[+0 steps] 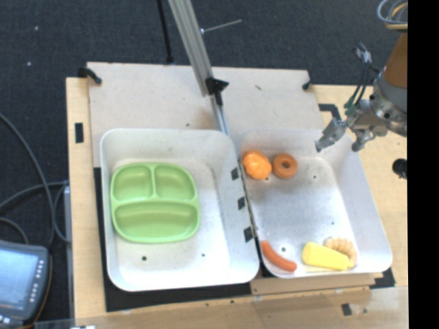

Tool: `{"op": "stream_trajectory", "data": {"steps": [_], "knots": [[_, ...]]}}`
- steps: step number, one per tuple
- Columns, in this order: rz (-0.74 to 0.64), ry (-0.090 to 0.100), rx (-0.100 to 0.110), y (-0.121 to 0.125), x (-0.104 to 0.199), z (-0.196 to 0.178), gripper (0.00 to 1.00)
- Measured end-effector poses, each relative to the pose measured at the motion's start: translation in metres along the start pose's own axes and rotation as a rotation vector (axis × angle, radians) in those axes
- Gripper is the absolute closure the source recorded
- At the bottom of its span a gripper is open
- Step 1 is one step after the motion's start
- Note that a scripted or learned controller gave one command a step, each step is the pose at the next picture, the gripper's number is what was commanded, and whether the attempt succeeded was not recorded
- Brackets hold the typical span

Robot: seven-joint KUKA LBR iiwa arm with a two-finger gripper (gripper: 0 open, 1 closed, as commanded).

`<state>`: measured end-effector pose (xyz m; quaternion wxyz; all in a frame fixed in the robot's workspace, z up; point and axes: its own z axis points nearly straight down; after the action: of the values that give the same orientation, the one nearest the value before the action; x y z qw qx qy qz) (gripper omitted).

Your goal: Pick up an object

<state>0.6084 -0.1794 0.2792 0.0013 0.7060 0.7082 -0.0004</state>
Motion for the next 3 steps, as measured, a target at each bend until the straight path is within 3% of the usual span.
{"op": "stream_trajectory", "data": {"steps": [1,2,3], "knots": [[0.004,0.004,0.011,-0.058,0.021,0.082,0.00],[0.004,0.002,0.003,-0.116,0.047,0.181,0.00],[0.008,-0.004,-0.004,-0.119,-0.021,0.137,0.00]]}}
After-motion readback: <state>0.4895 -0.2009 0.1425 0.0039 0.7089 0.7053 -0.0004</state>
